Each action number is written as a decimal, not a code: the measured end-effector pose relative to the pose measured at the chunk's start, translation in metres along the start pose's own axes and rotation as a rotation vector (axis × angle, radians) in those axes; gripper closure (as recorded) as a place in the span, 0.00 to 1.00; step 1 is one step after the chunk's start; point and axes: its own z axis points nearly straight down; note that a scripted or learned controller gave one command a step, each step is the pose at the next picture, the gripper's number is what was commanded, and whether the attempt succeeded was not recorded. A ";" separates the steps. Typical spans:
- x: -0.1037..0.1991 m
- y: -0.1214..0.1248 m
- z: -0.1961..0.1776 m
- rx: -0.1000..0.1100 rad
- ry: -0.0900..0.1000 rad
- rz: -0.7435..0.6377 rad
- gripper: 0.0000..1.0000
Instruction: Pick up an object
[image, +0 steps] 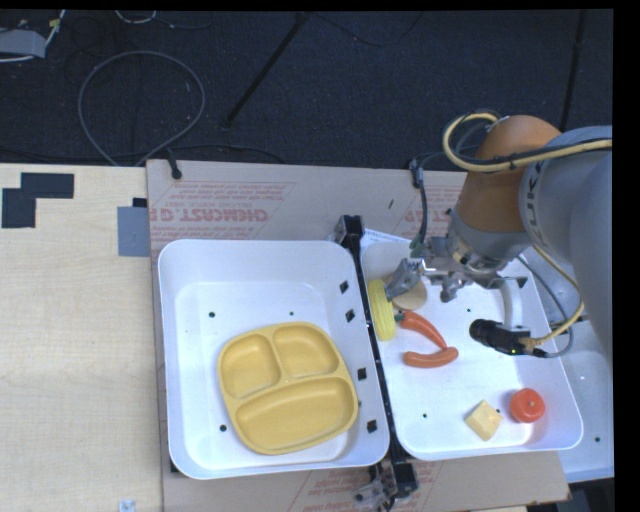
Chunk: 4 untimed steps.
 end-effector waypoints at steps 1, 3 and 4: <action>0.002 0.000 0.053 -0.003 0.000 0.000 0.00; -0.005 0.001 -0.022 -0.012 -0.001 0.006 1.00; -0.006 0.002 -0.075 -0.012 -0.001 0.000 1.00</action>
